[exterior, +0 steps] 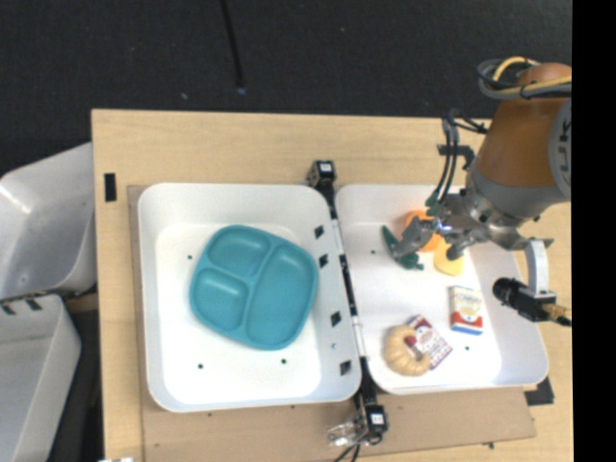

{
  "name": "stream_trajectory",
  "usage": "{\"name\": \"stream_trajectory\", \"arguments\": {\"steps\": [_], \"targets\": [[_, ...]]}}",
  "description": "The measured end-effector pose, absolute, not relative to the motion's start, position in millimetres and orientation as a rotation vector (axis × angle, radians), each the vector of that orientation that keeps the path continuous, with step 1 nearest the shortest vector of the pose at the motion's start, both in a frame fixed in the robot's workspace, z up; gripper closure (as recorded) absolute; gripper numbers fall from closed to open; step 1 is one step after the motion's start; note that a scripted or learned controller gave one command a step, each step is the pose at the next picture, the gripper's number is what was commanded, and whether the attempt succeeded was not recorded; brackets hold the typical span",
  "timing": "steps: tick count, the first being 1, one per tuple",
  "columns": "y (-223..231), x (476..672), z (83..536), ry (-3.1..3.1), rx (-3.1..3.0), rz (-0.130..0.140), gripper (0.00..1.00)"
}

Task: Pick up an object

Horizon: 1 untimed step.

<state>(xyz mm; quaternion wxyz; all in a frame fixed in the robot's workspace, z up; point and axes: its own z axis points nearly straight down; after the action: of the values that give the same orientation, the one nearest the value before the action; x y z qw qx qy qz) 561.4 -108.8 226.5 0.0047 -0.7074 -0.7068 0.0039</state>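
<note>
Two bins, one teal plate

Teal plate, white bins, red/white box, orange & yellow toys.

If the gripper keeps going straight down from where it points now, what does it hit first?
Most likely the small cluster under the gripper in the right bin: the orange object, with the dark green object beside it. Depth is unclear from this slanted view, so it could instead land on the yellow object.
</note>
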Motion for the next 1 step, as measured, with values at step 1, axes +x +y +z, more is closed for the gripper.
{"name": "stream_trajectory", "arguments": {"steps": [1], "targets": [[-108.6,564.0,233.1,-2.224,-2.220,-0.001,0.00]]}}
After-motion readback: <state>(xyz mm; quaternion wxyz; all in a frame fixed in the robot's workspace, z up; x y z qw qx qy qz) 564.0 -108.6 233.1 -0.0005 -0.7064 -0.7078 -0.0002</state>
